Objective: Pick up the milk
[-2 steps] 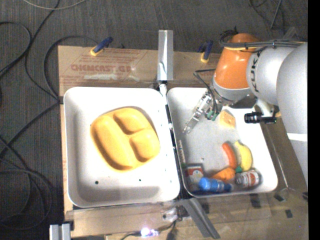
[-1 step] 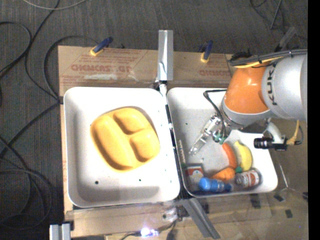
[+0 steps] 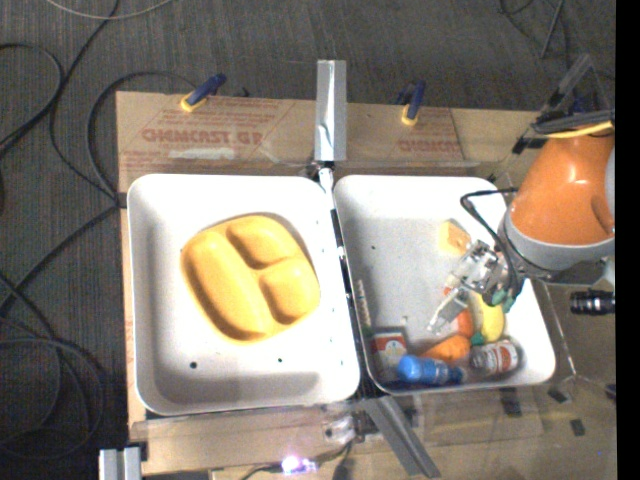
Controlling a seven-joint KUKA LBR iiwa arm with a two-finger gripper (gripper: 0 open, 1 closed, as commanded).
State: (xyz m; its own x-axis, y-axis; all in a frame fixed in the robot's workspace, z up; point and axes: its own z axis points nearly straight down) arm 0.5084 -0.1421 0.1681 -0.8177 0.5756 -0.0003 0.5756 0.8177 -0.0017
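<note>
Camera view: my gripper (image 3: 447,313) hovers over the right bin's (image 3: 400,228) crowded front corner; whether it is parted I cannot tell. The milk (image 3: 388,348) lies beside a blue bottle (image 3: 428,370). I judge neighbours could foul the grasp.

Yellow tray (image 3: 250,276), perhaps blue bottle (image 3: 425,370)

Dark grey carpet (image 3: 120,38) crossed by loose cables (image 3: 60,13) surrounds a cardboard-covered worktop (image 3: 200,133) (blue-and-yellow clamps (image 3: 202,91) grip its far edge).
</note>
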